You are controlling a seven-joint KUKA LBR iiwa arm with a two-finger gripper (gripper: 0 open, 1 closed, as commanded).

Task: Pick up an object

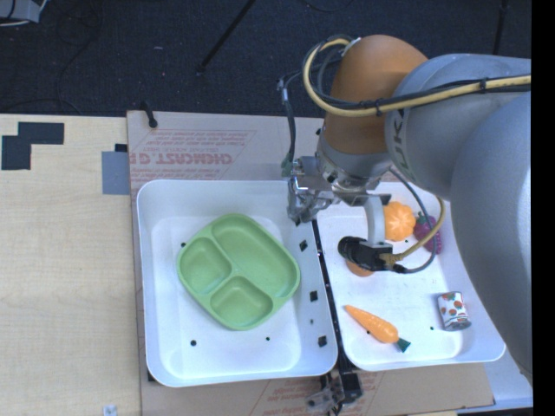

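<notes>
Looking down at the tabletop (61,276), the hand (301,204) sat right over the strip where the two white bins met, toward the upper middle of the frame. Honestly I couldn't tell whether it was spread apart or closed up, the angle just didn't show it, and nothing was visibly caught in it.

Stuff that could be picked up: a green divided plate (238,271) lay flat in the left bin (173,341), just below and to the left of the hand, and it was the closest thing to it. Everything else was in the right bin (416,280). An orange fruit (400,220) sat to the right of the hand near the bin's upper edge, with a purple thing (431,232) touching or just beside it, partly hidden by the arm. A carrot (373,324) lay on a slant in the lower part of that bin, well apart from the hand. A small can (452,310) lay toward the lower right corner, the farthest of the lot.

Both bins rested on a cardboard sheet (199,150) with red printing.
</notes>
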